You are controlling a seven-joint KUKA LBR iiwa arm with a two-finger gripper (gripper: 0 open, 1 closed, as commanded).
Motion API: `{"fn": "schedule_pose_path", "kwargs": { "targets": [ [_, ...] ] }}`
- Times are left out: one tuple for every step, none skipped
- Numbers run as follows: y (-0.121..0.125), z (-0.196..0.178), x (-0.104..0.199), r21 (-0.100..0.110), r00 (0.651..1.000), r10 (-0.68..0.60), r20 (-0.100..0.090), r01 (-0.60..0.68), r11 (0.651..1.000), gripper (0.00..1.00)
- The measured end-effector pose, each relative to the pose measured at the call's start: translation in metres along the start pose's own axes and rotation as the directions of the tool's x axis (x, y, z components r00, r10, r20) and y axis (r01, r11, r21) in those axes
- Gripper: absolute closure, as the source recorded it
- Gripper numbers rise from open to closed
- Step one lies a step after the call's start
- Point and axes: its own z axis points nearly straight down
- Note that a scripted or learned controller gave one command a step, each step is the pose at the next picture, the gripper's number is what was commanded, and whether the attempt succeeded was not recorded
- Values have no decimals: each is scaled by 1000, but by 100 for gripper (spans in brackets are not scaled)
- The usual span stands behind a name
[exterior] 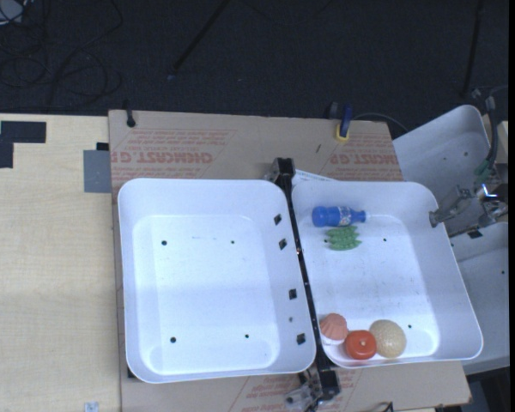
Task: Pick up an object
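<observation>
The claw [453,210] is hanging at the far right rim of the right bin [460,292], over its edge and not over any object, and at this size and blur I cannot tell whether it is open or closed; nothing is showing in it. The nearest candidate, a blue bottle [336,216], is lying on the bin floor well off to the view's left of the claw, at about the same depth in the picture. A green toy [343,239] is sitting just below the bottle, close to touching it. A pink shell-like piece [333,325], a red ball [360,344] and a beige ball [388,337] are bunching together much lower than the claw, against the near wall. The bottle is lying on its side with its long axis running roughly left to right and its pale cap seemingly pointing toward the claw. To do this well, I judge, the claw should be travelling leftward over the bottle's middle, turning so it closes across the short width, and coming down clear of the green toy
</observation>
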Motion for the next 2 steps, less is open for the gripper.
{"fn": "schedule_pose_path", "kwargs": {
  "targets": [
    [-28,-48,-1,-6,1000,6,2,-6,1000,0],
    [15,-6,-1,-3,1000,1,1,-1,1000,0]
  ]
}}
